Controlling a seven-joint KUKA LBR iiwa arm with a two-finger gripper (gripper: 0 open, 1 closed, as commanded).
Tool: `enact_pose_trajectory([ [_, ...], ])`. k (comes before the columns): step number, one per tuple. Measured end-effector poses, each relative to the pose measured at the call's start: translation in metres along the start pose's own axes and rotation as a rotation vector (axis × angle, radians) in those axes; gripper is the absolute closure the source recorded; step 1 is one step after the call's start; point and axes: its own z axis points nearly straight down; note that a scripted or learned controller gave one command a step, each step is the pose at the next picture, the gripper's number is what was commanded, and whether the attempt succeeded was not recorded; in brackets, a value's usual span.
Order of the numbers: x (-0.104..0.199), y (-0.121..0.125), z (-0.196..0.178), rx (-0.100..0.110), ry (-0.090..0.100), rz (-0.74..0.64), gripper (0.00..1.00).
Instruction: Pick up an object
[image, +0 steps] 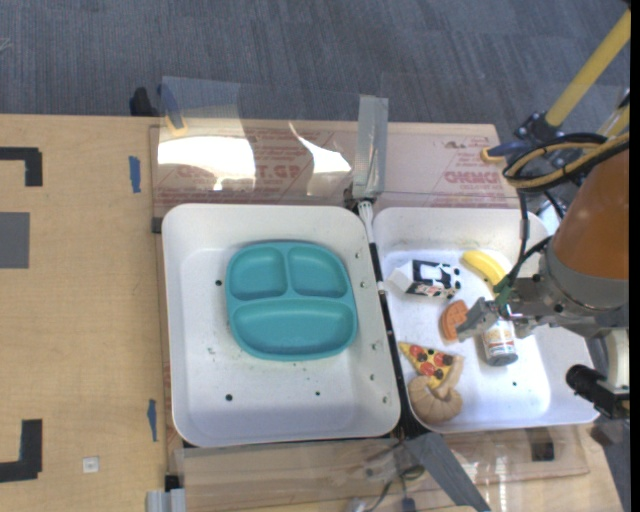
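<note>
— Camera view, big things first: what's there?
— Left bin holds a teal tray; right bin holds the toys. Gripper sits low beside a small jar, banana nearby.
— Clamped?
— Cannot tell. Better to centre over the jar before closing.
— Bench?
— Brown board, grey carpet behind.

One fixed camera looks down at a slant on both white bins; arm enters from right.
</note>
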Motion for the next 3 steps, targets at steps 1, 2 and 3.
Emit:
enact_pose_trajectory([
  [1, -0.028, 0.066, 0.094, 0.006, 0.000, 0.010, 0.00],
  [2, -0.079, 0.058, 0.120, -0.006, -0.002, -0.236, 0.00],
  [3, -0.079, 0.061, 0.107, -0.014, -0.004, -0.235, 1.00],
])
